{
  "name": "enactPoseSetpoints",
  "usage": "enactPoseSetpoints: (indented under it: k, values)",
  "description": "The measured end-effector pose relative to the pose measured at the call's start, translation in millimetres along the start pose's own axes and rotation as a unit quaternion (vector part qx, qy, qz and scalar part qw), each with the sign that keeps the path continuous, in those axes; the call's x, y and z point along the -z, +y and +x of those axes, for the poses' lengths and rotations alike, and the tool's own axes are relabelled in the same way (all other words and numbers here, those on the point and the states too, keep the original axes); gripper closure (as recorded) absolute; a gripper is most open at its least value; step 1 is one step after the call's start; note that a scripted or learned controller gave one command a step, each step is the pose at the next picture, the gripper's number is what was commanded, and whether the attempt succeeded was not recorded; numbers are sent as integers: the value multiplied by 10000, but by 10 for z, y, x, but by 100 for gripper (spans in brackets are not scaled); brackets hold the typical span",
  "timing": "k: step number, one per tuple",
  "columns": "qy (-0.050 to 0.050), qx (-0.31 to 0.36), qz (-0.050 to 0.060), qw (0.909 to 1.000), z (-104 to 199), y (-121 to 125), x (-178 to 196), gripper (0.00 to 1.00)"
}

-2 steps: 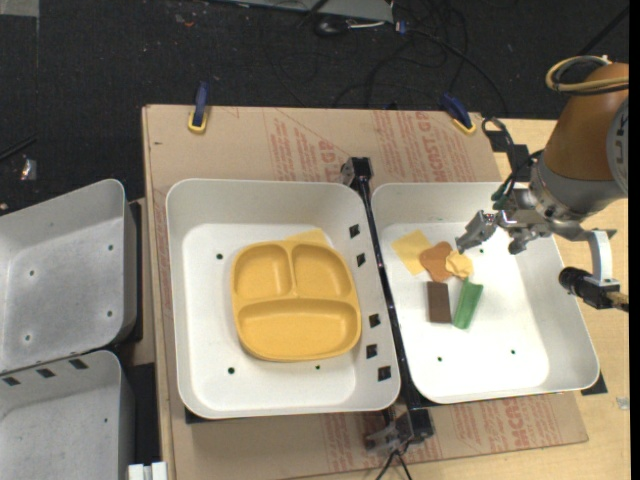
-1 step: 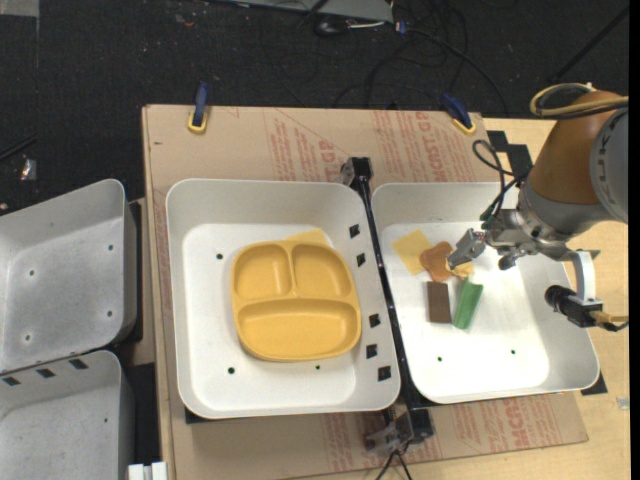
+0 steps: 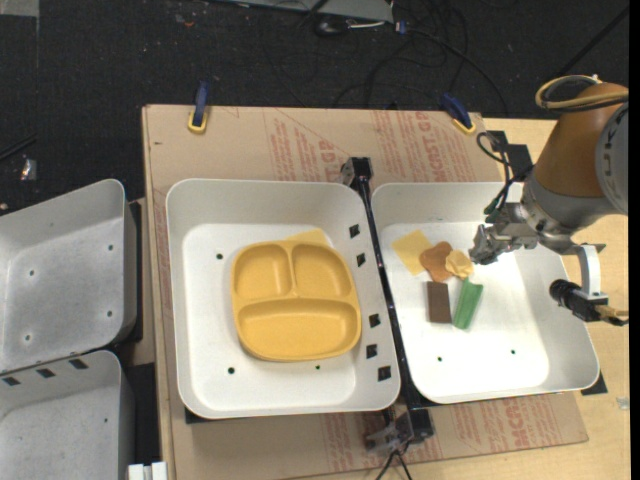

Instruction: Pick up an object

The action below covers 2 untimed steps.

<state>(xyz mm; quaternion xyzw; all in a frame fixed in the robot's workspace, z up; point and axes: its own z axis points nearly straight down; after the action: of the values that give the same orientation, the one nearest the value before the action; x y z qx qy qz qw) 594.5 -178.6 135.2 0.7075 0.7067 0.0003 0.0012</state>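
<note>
yellow tray (image 3: 296,303) left bin (image 3: 200,368), pincer (image 3: 484,248) by items

Even overhead illumination, moderately bright; the two white bins (image 3: 205,268) reflect it without blown-out glare, though their rims read slightly washed; the yellow divided tray (image 3: 296,301) shows soft highlights along its ridges; shadows are short and diffuse, falling just beneath the arm (image 3: 580,163) and along the bin walls; the dark floor (image 3: 80,48) beyond the cardboard remains underexposed and grainy; focus is uniform, detail mildly soft; no marked edge distortion.
</note>
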Motion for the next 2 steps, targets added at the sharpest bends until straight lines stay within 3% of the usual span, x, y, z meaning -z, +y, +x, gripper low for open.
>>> enactPoseSetpoints:
  k: [1, 2]
  values:
    - [-3, 16, -19, 10000, 10, 2, 638, 100]
    - [0, 16, -8, 10000, 8, 11, 916, 100]
